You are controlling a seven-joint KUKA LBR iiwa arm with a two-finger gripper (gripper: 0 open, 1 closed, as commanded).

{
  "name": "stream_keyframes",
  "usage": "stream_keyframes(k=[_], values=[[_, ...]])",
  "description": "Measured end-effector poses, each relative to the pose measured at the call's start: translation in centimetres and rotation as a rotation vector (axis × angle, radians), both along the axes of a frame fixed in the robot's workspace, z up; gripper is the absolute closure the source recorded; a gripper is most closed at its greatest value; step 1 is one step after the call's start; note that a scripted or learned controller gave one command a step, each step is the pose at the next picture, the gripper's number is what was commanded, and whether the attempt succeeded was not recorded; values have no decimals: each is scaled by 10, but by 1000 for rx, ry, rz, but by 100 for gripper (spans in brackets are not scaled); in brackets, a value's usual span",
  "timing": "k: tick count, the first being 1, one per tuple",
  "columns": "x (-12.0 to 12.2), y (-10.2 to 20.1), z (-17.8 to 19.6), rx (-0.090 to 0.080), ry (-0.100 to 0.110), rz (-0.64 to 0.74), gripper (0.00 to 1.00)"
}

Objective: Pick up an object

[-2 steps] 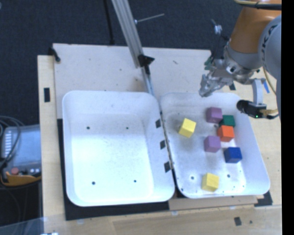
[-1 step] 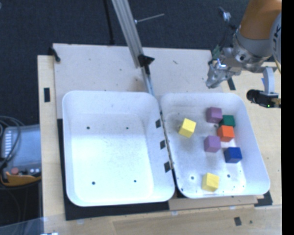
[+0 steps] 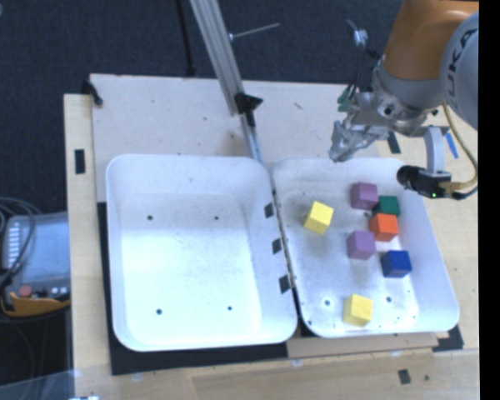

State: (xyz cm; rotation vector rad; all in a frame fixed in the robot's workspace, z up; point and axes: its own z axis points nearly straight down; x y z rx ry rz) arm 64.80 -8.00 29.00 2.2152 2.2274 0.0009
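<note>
The right bin (image 3: 317, 182) holds several small blocks. A yellow block (image 3: 319, 217) lies near its left wall and a second yellow block (image 3: 358, 309) sits near the front. Two purple blocks (image 3: 365, 195) (image 3: 361, 244) lie mid-bin, with a green block (image 3: 389, 205), an orange block (image 3: 385, 226) and a blue block (image 3: 396, 262) to their right. My gripper (image 3: 347, 147) hangs above the bin's far rim, up and left of the purple block, with nothing seen between its fingers.
The left bin (image 3: 192, 248) stands beside the right one, their walls touching along the middle. A slanted metal rail (image 3: 221, 48) rises behind the bins. A grey box with cables (image 3: 33, 261) sits off the bench's left edge.
</note>
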Motion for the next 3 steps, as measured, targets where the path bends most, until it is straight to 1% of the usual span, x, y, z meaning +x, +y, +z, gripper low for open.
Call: stream_keyframes(k=[1,2,3], values=[[-17,38,-13,0,2,0,100],[-29,93,-27,1,2,1,100],[-47,136,-25,1,2,1,100]])
